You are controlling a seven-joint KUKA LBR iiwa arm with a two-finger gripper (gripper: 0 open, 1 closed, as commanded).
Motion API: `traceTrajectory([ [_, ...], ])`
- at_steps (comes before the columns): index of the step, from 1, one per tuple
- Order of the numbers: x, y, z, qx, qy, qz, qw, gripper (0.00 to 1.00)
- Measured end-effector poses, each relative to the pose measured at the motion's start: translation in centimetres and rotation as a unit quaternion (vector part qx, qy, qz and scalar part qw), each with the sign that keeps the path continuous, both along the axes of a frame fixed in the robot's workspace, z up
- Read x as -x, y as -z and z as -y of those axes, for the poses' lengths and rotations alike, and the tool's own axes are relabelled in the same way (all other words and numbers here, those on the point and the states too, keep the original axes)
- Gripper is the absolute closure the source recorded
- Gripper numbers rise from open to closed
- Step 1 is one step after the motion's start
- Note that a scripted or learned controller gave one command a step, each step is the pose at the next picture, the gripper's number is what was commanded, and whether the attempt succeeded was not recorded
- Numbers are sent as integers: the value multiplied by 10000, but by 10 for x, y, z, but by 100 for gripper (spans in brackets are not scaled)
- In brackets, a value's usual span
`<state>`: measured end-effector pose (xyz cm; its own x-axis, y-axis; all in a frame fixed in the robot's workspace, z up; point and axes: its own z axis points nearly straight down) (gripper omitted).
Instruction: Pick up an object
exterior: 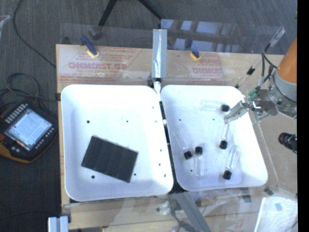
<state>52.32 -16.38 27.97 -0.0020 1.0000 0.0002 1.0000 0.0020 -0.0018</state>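
Vials [228, 166], clear with black caps, 5 scattered across right bin [183, 175]; nearest at 5 o'clock, farthest near 12. Dark ridged panel [109, 158] flat in left bin [72, 129]. Gripper [235, 113] at 2 o'clock; open or closed, cannot tell.

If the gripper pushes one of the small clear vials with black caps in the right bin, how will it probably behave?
The clear vials lie on their sides in the right bin, so one would probably roll when nudged. They look thin and transparent, likely light and somewhat fragile. Their smooth round walls may slip between the gripper's fingers.
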Motion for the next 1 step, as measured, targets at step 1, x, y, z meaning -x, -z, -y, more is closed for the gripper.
traceTrajectory([
  [1, 32, 167, 46, -9, -541, -5, 9985, 0],
])
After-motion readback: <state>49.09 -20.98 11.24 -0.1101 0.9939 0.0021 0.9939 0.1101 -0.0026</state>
